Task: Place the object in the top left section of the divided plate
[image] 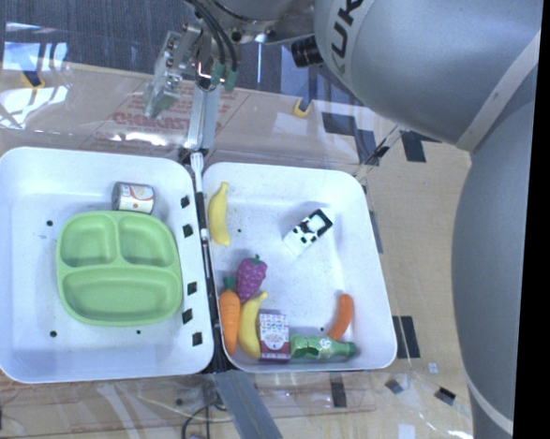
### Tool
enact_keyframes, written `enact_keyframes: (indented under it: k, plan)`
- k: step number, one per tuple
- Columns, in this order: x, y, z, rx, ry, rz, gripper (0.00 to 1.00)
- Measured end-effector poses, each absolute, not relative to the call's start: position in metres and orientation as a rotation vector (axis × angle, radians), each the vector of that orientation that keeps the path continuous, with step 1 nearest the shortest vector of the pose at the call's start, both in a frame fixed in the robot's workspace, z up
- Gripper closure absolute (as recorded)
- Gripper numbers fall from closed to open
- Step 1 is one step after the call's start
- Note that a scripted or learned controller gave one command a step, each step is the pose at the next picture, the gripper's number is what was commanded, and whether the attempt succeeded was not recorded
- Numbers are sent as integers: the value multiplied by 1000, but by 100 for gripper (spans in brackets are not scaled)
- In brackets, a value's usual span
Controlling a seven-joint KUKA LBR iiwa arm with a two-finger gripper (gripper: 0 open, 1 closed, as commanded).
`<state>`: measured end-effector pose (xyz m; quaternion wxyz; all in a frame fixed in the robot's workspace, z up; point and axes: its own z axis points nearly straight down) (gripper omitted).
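The green divided plate (116,270) lies in the left bin (20,243); its top left section (89,241) holds nothing. A small tin can (133,196) lies on its side in the same bin, just beyond the plate's far rim. My gripper (189,75) hangs high above the bench behind the two bins, over the wall between them. Its fingers are open with nothing between them. It is well apart from the can and the plate.
The right bin (363,229) holds a banana (219,214), a black-and-white carton (307,231), purple grapes (250,276), a carrot (228,321), a second banana (251,317), a red box (273,337), a green bottle (323,349) and an orange sausage-shaped piece (343,314). The arm fills the upper right.
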<state>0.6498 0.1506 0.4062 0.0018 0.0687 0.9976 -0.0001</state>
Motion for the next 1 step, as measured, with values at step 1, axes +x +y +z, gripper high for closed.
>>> enact_keyframes:
  k: [1]
  plan:
    - [620, 178, 320, -9, 3141, -1, 100]
